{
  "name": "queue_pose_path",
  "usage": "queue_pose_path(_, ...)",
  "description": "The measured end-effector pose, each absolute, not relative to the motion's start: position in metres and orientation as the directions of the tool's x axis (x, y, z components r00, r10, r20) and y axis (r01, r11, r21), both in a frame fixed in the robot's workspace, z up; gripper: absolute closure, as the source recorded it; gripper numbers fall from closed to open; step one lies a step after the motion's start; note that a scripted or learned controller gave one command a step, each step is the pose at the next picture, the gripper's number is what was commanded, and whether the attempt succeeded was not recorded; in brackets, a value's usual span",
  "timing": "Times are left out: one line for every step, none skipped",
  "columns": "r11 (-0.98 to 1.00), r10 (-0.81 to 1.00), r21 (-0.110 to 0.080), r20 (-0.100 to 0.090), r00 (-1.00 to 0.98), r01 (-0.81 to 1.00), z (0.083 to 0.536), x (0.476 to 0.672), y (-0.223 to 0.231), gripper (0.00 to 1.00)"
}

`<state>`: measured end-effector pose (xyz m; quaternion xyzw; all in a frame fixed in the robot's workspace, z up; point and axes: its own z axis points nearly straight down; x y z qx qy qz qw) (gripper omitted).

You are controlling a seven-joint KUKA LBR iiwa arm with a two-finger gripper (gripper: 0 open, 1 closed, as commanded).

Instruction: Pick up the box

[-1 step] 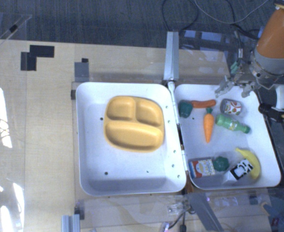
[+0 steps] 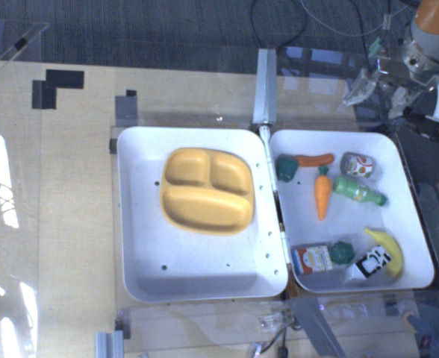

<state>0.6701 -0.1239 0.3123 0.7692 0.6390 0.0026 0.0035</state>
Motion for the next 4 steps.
queue_pose_path(-0.228,0.974,0.008,0.000,0.228,0.974,0.353,0.670,-0.114,0.00)
queue_pose_path(-0.170,0.985,0.001,0.001,0.170,0.985,0.155,0.614,-0.085,0.00)
queue_pose_path(0.202,0.979,0.010,-0.003,-0.202,0.979,0.088,0.544,-0.120,0.00)
queue_pose_path(0.203,0.979,0.009,-0.003,-0.202,0.979,0.088,0.544,-0.120,0.00)
